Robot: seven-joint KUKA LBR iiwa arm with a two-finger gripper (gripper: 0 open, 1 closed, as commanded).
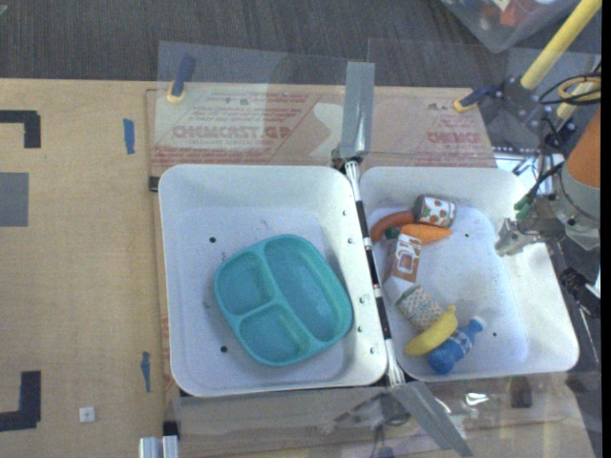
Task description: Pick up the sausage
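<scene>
Right, you're at the approach: your grey two-finger gripper (506, 239) hovers over the right white bin (544, 346), jaw state I cannot tell. The reddish-orange sausage (389, 225) lies by the divider; reach left and descend.

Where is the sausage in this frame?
The sausage lies in the right bin, near its upper left corner beside the divider between the bins, with the carrot touching it on the right and the gripper apart toward the bin's right side.
</scene>
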